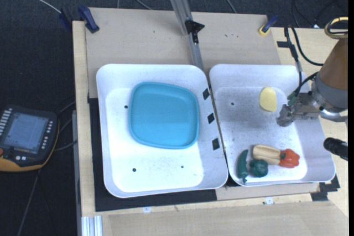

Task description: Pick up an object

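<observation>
Whether the gripper (286,116) has its jaws apart or together cannot be told — it hangs low over the right bin (232,75), just right of a yellow object (268,99) and apart from it. Toward the bin's near edge lie a tan-and-red piece (275,155) and a green piece (251,165); the left bin (110,77) holds a blue plate (164,115).

Two bins sit side by side on the bench (138,36). The left bin (110,174) holds a plate (164,114) near its centre. In the right bin (243,77), a rounded object (268,99) lies toward the far right side. Along the near edge, a cluster of toy items (268,159) lies. The gripper (287,114) is over the right edge of the right bin, just right of the rounded object.
</observation>
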Controlling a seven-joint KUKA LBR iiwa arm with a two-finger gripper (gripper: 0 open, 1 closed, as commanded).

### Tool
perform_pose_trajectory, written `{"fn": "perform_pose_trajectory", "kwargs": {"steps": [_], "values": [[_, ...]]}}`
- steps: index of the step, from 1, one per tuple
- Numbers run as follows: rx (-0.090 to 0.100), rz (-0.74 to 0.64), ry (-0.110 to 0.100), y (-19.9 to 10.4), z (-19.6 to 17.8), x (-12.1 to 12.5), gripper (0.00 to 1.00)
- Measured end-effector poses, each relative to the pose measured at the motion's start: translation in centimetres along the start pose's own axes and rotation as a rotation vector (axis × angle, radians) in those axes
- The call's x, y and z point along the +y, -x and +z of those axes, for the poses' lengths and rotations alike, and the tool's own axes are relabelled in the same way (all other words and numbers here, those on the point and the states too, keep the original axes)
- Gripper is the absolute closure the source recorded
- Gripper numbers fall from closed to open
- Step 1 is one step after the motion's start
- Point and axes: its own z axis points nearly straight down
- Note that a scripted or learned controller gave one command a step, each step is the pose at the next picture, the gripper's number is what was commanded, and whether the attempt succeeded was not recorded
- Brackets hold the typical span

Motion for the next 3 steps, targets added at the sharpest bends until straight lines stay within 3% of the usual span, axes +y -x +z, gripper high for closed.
{"fn": "perform_pose_trajectory", "kwargs": {"steps": [2, 3], "values": [[0.001, -0.001, 0.000, 0.1, -8.7, 0.2, 1.00], [0.002, -0.005, -0.003, -5.2, -9.5, 0.6, 1.00]]}}
